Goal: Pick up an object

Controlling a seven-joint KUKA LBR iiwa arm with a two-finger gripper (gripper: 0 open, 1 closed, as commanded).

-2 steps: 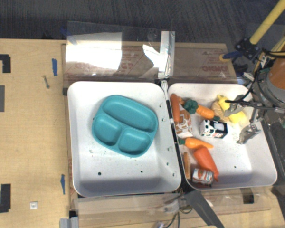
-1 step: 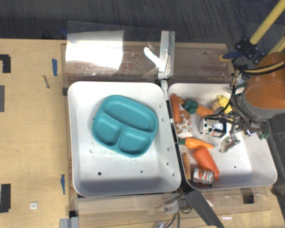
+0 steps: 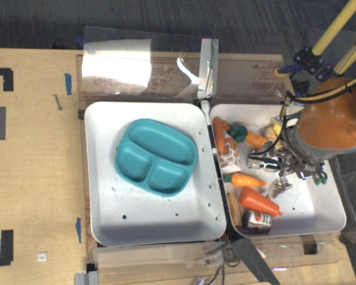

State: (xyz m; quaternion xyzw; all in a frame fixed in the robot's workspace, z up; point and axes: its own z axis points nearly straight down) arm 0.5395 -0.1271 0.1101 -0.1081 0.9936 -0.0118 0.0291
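The arm comes in from the right, and its tool (image 3: 283, 172) hangs low over the right bin (image 3: 329, 215). I cannot tell how wide the tool is, or if it has anything.

Toy carrots lie in that bin, near its left wall. The big carrot (image 3: 260, 202) is fat and red-orange. It lies flat, long way slanted, with its tip toward the lower right. Just above it a small carrot (image 3: 248, 181) lies almost level. Another carrot (image 3: 219, 132) points up along the wall.

A teal tray (image 3: 156, 156) with three parts sits in the left bin (image 3: 101, 200).
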